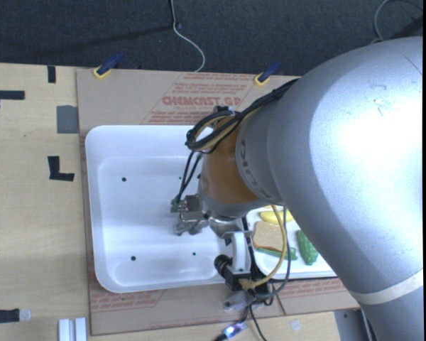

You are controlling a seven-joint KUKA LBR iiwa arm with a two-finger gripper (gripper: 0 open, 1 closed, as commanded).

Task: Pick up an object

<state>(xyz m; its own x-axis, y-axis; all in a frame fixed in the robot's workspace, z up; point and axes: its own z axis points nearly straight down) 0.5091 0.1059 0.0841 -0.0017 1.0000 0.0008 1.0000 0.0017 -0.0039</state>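
Note:
The grey arm with its orange band [220, 172] reaches in from the right and covers most of the right bin [318, 267]. Its gripper [187, 217] hangs over the right part of the left white bin [103, 144], close to the wall between the bins. In the strip of the right bin that shows under the arm lie a yellow object [272, 215], a tan block [268, 239] and a small green object [307, 248]. Nothing can be seen held at the gripper.
Both bins rest on a cardboard sheet [199, 98] held by blue clamps [108, 64] at the back. Black cables [199, 137] loop off the wrist, and more wiring [252, 283] hangs over the front rim. The arm's large grey body [355, 176] fills the right side.

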